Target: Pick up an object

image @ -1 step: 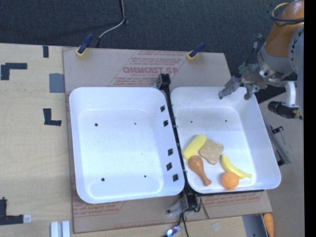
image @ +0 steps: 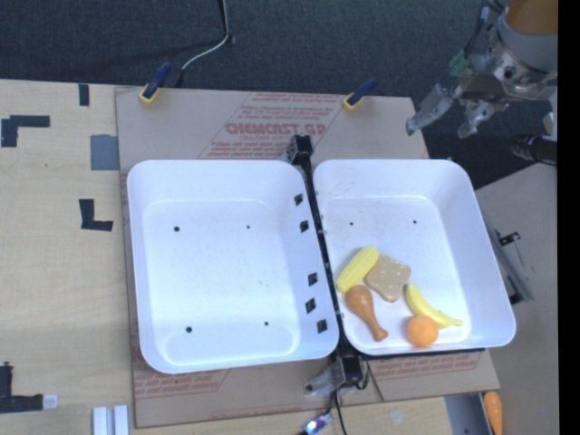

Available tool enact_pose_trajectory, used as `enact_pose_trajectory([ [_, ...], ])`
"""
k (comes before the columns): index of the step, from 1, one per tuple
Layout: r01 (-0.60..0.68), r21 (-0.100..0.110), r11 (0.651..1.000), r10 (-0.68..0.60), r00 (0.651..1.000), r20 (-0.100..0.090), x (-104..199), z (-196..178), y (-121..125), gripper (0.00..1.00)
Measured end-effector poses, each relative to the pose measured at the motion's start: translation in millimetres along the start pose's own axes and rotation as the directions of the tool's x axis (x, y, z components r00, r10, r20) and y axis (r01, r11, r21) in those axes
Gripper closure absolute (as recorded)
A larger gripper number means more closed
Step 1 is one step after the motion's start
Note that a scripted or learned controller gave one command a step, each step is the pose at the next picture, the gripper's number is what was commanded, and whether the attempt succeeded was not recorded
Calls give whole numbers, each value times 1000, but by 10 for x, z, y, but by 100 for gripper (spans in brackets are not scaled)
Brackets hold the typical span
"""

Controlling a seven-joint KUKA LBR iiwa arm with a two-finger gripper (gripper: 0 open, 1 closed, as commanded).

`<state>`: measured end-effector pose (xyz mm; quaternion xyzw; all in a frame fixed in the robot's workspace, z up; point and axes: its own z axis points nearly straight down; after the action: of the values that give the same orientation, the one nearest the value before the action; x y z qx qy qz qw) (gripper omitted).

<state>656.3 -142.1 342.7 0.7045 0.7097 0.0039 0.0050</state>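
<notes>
Several toy foods lie in the near part of the right bin (image: 453, 188): a yellow corn cob (image: 357, 268), a tan bread slice (image: 388, 278), a brown drumstick (image: 366, 310), a yellow banana (image: 428, 306) and an orange (image: 421, 332). My gripper (image: 448, 114) hangs high at the upper right, beyond the right bin's far corner, well away from the foods. Its two fingers are spread apart with nothing between them.
The left bin (image: 217, 261) sits beside the right one, joined by a black clipped divider (image: 313, 243). Both rest on a cardboard sheet (image: 263, 130) held by blue-yellow clamps (image: 154, 83). A black cable (image: 217, 16) runs at the back.
</notes>
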Motion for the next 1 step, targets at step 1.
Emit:
enact_pose_trajectory([
  [1,0,7,1000,0,1000,-2,650,-729,142,0],
])
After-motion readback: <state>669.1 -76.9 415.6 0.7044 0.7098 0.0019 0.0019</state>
